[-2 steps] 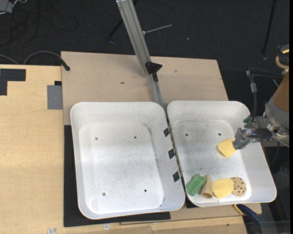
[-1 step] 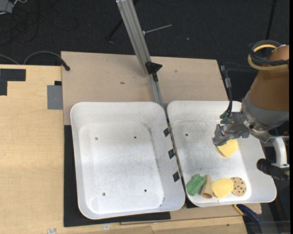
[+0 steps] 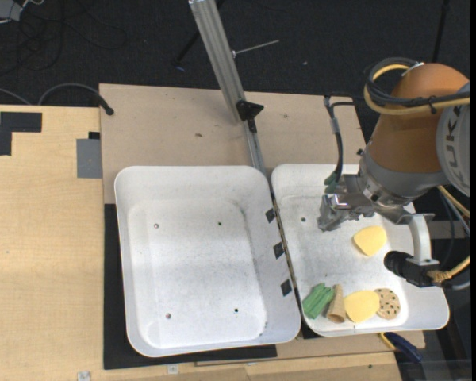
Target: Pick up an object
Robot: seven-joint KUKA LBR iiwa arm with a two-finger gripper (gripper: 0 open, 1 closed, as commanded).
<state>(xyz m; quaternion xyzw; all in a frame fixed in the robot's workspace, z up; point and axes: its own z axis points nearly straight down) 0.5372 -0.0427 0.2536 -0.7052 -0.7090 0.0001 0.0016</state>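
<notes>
In the right bin (image 3: 301, 189) lie several small items: a yellow piece (image 3: 370, 240) at mid-right, and along the near edge a green ridged piece (image 3: 318, 299), a tan cone-like piece (image 3: 335, 304), a second yellow piece (image 3: 361, 305) and a brown spotted cookie (image 3: 387, 302). My gripper (image 3: 331, 215) hangs low over the middle of the right bin, left of the upper yellow piece and apart from it. Nothing shows between its metal fingers.
The left bin (image 3: 143, 189) lies beside the right one, joined by black clips (image 3: 278, 249) along the shared rim. A slanted aluminium rail (image 3: 224, 70) rises behind the bins. A black cable connector (image 3: 408, 268) hangs from the arm over the right bin's right side.
</notes>
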